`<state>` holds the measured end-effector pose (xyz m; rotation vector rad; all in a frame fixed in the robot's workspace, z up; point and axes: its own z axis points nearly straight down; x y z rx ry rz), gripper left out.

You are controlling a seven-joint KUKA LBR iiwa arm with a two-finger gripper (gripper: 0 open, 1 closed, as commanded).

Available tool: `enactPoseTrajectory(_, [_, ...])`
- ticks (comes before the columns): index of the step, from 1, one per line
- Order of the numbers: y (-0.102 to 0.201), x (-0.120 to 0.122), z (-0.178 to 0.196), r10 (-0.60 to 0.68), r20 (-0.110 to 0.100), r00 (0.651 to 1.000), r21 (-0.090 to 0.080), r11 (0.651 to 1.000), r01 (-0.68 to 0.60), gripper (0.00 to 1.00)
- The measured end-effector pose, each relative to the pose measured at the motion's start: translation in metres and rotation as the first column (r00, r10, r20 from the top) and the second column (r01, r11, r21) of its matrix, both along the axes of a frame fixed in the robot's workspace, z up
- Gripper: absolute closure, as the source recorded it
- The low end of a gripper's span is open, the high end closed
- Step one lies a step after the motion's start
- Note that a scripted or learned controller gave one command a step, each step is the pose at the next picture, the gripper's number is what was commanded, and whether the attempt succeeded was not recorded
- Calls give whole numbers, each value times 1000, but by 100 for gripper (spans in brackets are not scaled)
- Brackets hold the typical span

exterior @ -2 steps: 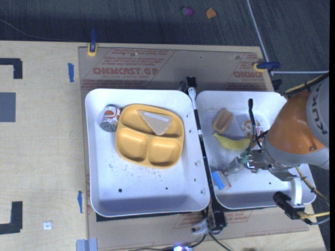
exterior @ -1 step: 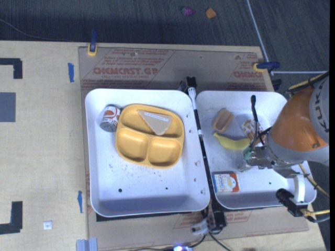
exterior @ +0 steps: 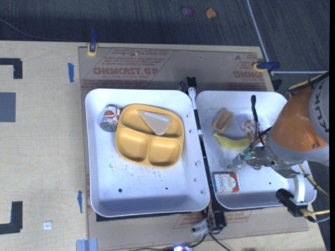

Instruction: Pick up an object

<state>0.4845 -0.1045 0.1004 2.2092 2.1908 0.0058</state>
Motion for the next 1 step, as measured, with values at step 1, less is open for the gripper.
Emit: enactPoseTrajectory(1, [0, 1, 10, 0, 4, 1000, -1, 1000, 0, 100])
